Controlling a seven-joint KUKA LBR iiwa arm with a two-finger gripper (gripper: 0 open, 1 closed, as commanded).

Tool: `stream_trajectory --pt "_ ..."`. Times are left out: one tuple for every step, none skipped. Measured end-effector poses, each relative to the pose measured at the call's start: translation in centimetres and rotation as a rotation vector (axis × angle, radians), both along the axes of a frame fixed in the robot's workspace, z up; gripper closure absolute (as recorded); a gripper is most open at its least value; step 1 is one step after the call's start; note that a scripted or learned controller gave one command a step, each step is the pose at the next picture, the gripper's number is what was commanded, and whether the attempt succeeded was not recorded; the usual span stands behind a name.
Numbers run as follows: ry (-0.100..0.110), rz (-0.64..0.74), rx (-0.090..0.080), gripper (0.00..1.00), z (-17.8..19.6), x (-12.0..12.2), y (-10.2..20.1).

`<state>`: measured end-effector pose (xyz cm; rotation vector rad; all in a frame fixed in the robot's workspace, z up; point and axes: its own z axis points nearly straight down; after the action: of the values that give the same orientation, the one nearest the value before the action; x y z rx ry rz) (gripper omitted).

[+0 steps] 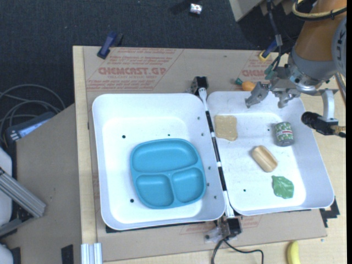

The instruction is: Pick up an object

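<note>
The right bin holds several objects. A flat tan slice lies near its left wall. A small green-and-white can rests at the right, a tan bread roll sits in the middle, and a green leafy piece lies toward the front. My gripper hangs over the bin's back edge, above and behind the can. Its fingers are open with nothing between them.
A blue divided plate lies in the left bin. A small orange item sits on the bench behind the right bin. A blue clip lies at the board's back left, and a yellow object at the front right.
</note>
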<state>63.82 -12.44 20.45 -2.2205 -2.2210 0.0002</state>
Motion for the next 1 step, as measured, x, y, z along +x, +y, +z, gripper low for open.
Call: stream_trajectory --pt "-0.001 0.001 0.001 0.00 -11.97 -3.77 -3.78"
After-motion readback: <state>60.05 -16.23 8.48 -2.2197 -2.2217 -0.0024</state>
